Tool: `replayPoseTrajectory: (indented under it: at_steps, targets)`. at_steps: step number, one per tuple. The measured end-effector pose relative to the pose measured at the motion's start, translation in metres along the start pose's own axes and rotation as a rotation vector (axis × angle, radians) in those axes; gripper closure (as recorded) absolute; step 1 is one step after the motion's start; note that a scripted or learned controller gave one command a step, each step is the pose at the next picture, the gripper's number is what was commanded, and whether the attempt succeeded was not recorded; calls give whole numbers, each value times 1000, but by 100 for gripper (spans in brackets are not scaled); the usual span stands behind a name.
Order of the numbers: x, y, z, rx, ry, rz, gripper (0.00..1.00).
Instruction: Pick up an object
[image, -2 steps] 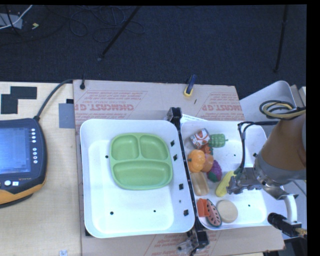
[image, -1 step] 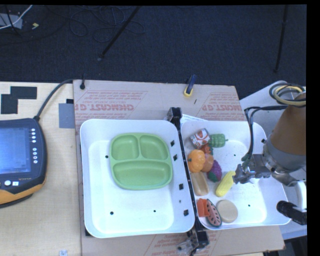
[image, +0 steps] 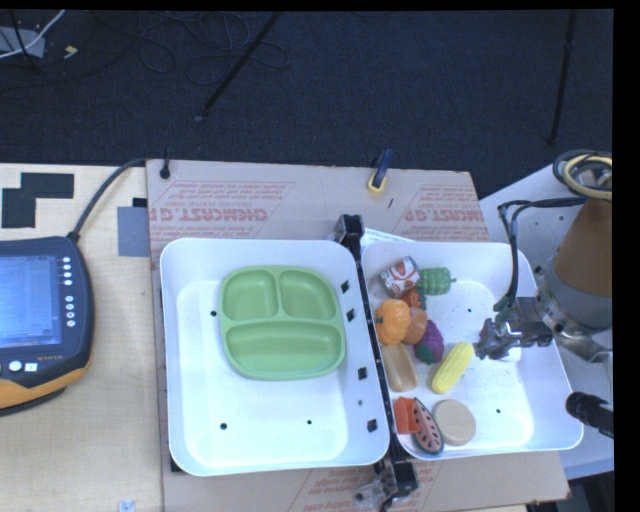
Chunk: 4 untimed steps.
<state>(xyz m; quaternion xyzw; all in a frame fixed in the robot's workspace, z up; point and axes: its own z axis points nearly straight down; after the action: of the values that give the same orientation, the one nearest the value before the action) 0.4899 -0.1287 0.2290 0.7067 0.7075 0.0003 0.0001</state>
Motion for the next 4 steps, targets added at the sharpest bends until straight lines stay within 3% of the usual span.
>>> replayPoseTrajectory:
  at_steps: [2,3,4]
  targets:
    - [76,79,-14,1,2,-3,100]
    - [113,122,6,3,1,-2,100]
    - [131,143,-3,1,1,-1,100]
